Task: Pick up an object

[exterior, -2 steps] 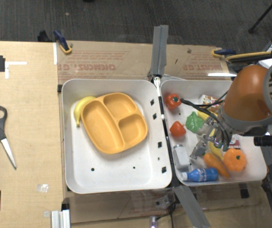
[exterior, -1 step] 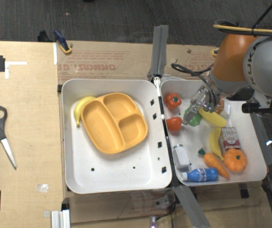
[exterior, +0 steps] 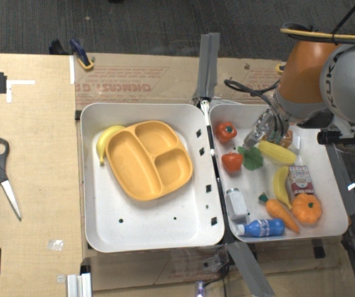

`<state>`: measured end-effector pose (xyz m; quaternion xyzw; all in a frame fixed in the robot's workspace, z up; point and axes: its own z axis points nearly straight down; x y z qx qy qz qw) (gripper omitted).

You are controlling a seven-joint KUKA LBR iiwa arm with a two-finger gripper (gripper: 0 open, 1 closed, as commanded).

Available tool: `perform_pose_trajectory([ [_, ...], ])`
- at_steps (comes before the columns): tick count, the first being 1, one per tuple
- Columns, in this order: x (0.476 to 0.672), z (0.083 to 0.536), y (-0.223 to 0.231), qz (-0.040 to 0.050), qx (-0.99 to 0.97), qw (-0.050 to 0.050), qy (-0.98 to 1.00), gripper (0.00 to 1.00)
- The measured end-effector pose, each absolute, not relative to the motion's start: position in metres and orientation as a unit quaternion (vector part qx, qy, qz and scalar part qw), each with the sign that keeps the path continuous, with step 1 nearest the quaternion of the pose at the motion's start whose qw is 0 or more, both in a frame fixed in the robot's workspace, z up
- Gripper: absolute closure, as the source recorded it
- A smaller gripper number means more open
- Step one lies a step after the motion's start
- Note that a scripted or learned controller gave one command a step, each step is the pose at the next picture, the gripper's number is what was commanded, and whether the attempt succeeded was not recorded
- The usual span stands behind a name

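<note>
The worktop [exterior: 28, 215] carries two white bins side by side near its far right corner. The arm [exterior: 326, 73] is reached in over the right bin [exterior: 335, 228], a pose judged to be a descent toward a grasp. The left bin [exterior: 103, 228] is taken up by a divided yellow tray [exterior: 149, 159], under whose left edge a banana [exterior: 106, 141] is tucked. The pincer [exterior: 265, 129] is lowered at the right bin's far edge, just above the corn [exterior: 276, 152] and beside the broccoli [exterior: 251, 158]; whether it is apart or together cannot be told, and nothing is seen held. The likely target, the corn, is lain across the bin's middle, touching the broccoli. Nearer lie a pumpkin [exterior: 306, 208], carrot [exterior: 281, 214], bottle [exterior: 261, 228] and two tomatoes [exterior: 225, 132]. Crowding is judged the chief risk to a clean grasp.
</note>
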<state>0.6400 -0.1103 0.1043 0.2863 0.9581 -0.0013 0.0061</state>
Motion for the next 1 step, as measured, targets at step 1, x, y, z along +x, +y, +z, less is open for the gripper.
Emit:
perform_pose_trajectory([
  [1,0.5889,0.0932,-0.1056,-0.0002,0.301,0.002,0.954,1.00],
])
